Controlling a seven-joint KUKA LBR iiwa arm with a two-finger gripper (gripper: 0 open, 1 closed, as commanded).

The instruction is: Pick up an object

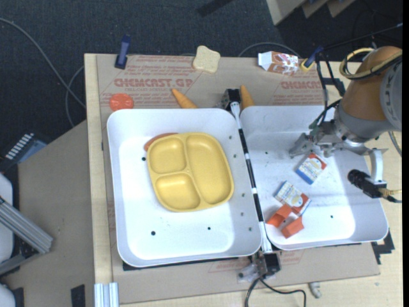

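Hand (311, 147) low in right bin (364, 232), above carton (312, 169).

Grey arm (374, 110), orange band above wrist, black cables looped alongside, metallic hand (313, 147).

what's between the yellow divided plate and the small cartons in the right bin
In the camera view, bare white floor of the left bin, then the black hinge strip where the bins meet, then the small cartons.
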